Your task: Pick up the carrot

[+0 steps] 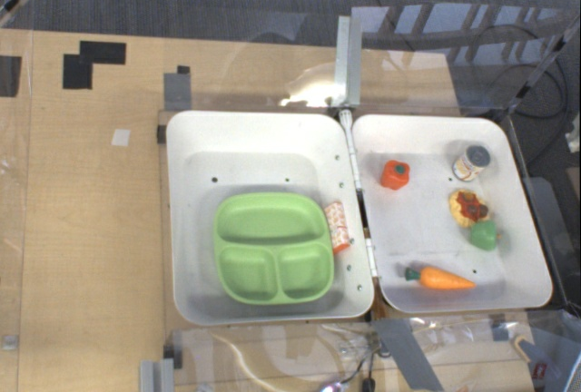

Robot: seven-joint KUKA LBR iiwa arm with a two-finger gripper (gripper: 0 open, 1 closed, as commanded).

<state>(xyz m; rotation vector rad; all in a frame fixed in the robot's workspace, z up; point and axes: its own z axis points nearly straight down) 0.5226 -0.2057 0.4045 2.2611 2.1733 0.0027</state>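
An orange carrot [439,279] with a green stub on its left end lies near the front edge of the right bin [427,145], pointing to the right. It rests flat on the bin floor with nothing touching it.
The right bin also holds a small red-orange pepper [395,174], a tin can [470,161], a pizza-like piece [468,207] and a green round item [484,236]. In the left bin [195,154] a green divided plate [272,247] sits beside a small packet [337,226].
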